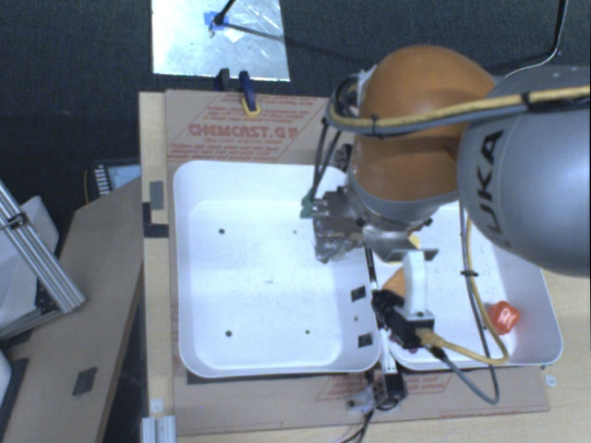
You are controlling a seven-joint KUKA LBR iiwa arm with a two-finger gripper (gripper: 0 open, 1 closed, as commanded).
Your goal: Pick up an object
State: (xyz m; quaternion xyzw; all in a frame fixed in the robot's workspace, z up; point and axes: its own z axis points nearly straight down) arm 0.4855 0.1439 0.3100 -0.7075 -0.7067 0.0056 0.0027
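From above, the bench (pixel 157 247) is a pale wooden board with a cardboard sheet (pixel 245 127) printed in red letters lying under two shallow white bins. The left bin (pixel 199 275) sits at the centre of the frame, its floor marked by a few small dark dots. The right bin (pixel 540 335) lies toward 4 o'clock, mostly covered by the arm (pixel 517 183), whose orange band (pixel 416 109) bulges at 1 o'clock. The gripper (pixel 331 233) hangs just over the divide between the bins, at the left bin's 3 o'clock rim; whether its fingers are apart or together cannot be told. A red object (pixel 503 317) lies in the right bin near its 4 o'clock corner, well apart from the gripper. An orange-tan piece (pixel 394 280) shows beside the white bracket (pixel 416 284) below the wrist. Dark carpet (pixel 74 63) surrounds the bench; a shiny foil square (pixel 217 21) lies at 11 o'clock, and an aluminium rail (pixel 32 247) slants at 9 o'clock.
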